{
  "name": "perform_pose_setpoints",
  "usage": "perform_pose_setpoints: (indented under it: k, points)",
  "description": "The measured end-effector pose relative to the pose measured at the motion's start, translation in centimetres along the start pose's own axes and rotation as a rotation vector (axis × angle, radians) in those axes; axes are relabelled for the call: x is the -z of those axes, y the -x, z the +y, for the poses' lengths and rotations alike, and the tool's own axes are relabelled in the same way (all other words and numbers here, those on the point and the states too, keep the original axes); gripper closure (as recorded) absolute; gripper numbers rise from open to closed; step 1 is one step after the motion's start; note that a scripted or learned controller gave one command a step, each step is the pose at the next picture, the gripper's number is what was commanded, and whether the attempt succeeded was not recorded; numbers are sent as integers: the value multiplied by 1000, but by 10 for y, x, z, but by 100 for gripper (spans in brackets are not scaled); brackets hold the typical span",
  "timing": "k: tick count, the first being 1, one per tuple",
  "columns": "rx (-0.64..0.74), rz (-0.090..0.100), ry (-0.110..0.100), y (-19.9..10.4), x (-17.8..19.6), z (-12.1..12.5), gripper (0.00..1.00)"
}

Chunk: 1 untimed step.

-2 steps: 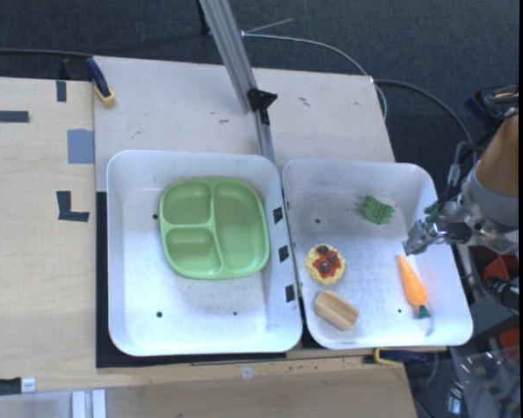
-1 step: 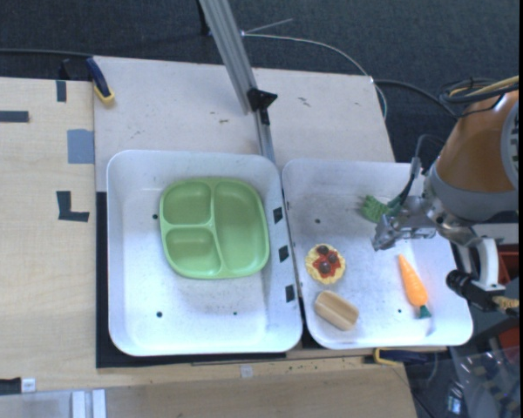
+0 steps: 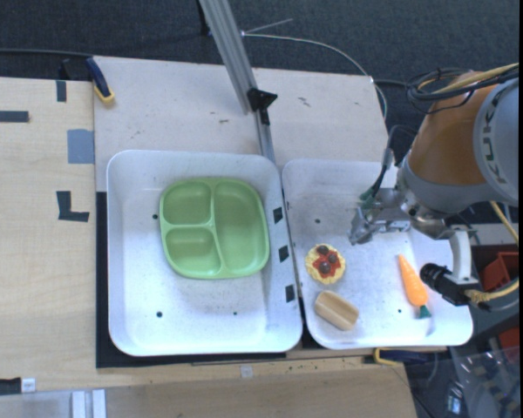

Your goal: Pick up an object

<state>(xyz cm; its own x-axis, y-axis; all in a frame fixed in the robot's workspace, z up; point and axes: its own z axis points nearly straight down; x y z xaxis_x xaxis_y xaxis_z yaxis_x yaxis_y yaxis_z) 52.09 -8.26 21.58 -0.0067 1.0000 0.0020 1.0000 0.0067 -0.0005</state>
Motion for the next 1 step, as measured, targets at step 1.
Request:
perform_pose_setpoints:
  k: [1]
  points:
    - [0,0,-2,-52,-8,13,100]
